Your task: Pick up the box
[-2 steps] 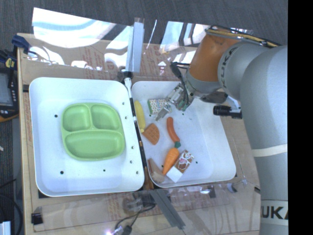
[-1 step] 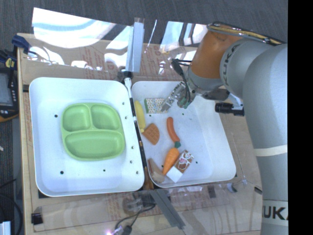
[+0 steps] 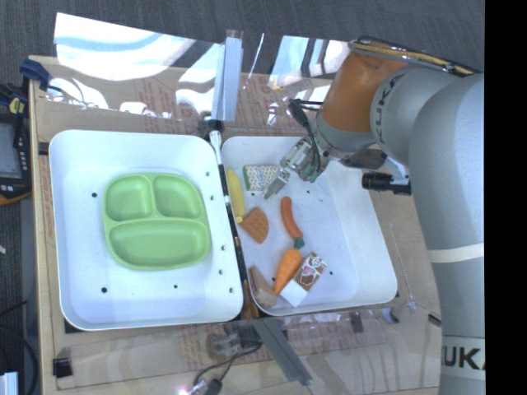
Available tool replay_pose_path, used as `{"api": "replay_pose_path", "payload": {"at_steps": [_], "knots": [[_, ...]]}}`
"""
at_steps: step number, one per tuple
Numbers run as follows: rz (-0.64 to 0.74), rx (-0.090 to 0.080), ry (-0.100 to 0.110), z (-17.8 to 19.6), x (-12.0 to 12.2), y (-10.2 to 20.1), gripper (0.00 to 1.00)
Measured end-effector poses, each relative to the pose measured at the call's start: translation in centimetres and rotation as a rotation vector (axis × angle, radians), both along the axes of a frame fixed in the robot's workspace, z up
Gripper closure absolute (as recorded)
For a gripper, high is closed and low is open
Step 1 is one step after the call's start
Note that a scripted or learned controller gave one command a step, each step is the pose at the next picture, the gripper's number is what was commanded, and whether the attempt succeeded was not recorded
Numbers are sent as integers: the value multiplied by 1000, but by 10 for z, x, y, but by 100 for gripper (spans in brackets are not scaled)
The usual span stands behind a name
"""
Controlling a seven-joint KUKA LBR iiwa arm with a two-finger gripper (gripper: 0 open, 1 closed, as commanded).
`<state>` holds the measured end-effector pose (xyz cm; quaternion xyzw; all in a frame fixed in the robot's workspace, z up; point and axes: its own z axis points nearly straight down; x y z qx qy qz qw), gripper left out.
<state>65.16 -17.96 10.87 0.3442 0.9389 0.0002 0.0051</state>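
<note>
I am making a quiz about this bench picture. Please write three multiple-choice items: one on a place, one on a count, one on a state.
1. Where is the green tray?
A. left bin
B. right bin
C. floor

2. How many compartments has it?
A. two
B. three
C. five

3. How does the gripper stand to the patterned box?
A. far away
B. lifting it
C. beside its right edge

Answers: 1 A, it lies in the left bin. 2 B, two small above one wide. 3 C, the box lies on the right bin floor.
</note>
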Motion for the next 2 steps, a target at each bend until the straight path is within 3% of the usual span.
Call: {"api": "replay_pose_path", "payload": {"at_steps": [1, 2], "knots": [[-299, 3, 7, -13, -2, 31, 0], [-294, 3, 4, -1, -1, 32, 100]]}}
